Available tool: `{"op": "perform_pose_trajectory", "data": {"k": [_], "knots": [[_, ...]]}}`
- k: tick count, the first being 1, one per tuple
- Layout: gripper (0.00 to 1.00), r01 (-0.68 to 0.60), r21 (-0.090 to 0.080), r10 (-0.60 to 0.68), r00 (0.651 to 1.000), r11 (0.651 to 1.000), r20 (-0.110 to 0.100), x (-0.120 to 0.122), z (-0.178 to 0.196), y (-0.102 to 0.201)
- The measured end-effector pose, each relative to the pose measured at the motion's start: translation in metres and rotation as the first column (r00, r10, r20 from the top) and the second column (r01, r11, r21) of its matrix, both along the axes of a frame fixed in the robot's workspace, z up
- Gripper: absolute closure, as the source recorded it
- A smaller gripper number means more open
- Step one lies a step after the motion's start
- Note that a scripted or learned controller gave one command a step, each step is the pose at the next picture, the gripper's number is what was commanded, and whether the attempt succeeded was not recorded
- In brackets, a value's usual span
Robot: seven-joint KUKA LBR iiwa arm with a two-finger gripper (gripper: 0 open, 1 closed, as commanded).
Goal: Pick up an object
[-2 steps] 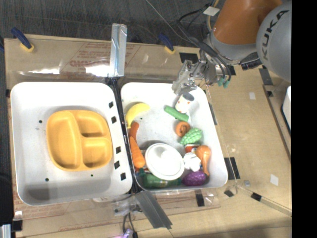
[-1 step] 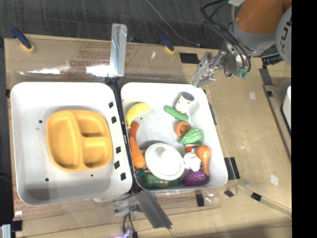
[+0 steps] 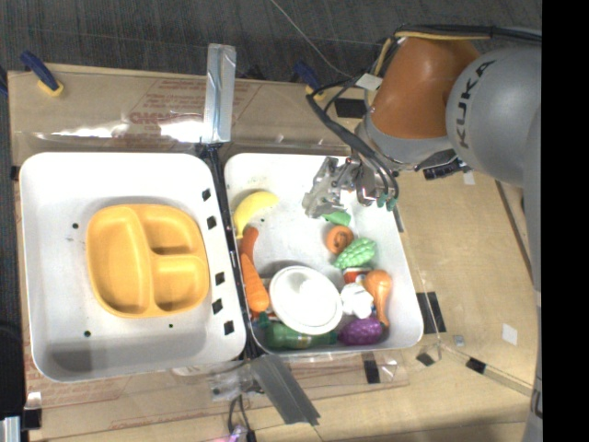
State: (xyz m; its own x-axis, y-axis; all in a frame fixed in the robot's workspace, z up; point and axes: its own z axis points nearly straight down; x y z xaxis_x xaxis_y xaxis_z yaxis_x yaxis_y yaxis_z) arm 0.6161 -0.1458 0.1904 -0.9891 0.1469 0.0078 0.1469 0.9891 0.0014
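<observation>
My gripper [image 3: 329, 191] hangs over the right bin [image 3: 276, 168] at its 1 o'clock corner, a blurred tangle of metal whose state I cannot tell; nothing is visibly held. My arm [image 3: 460, 90] enters from 3 o'clock, its orange band bent low, and the grey casing reads "KUKA". Toy food crowds the bin's 5 o'clock end: a white bowl [image 3: 306, 297] partly hides a green piece and a purple one, a carrot [image 3: 254, 282] lies along the 9 o'clock wall, a banana [image 3: 250, 208] sits at 11 o'clock. The left bin [image 3: 46, 201] holds a yellow divided tray [image 3: 147, 258]. Faint red print on the cardboard is unreadable.
</observation>
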Motion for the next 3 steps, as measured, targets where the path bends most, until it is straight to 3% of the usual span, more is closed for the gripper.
{"op": "perform_pose_trajectory", "data": {"k": [1,2,3], "knots": [[1.0,0.093,-0.004,-0.093,0.996,0.996,0.016,0.024,0.091,0.004],[1.0,0.453,-0.004,-0.453,0.891,0.891,0.011,0.012,0.108,-0.053],[1.0,0.408,-0.003,-0.408,0.913,0.913,0.004,-0.088,0.056,0.0]]}}
